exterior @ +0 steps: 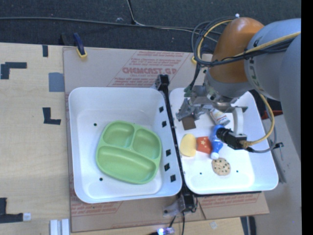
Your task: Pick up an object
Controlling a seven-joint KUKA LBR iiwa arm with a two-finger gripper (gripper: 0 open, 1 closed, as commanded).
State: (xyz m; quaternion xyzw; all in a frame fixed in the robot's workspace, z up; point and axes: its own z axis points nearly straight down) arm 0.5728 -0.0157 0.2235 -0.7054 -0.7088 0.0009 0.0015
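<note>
In the right bin (264, 177) we are seeing a pale yellow piece (188, 145) lying beside a red block (203, 144), a blue item (216, 143) (possibly a small bottle) and a cookie (221, 167).

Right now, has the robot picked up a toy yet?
Not yet, as far as I can see. The gripper is down in the right bin, above a small brown piece. The yellow toy, red block, blue toy and cookie lie on the bin floor. The green plate sits in the left bin. Grabbing and lifting are left.
</note>
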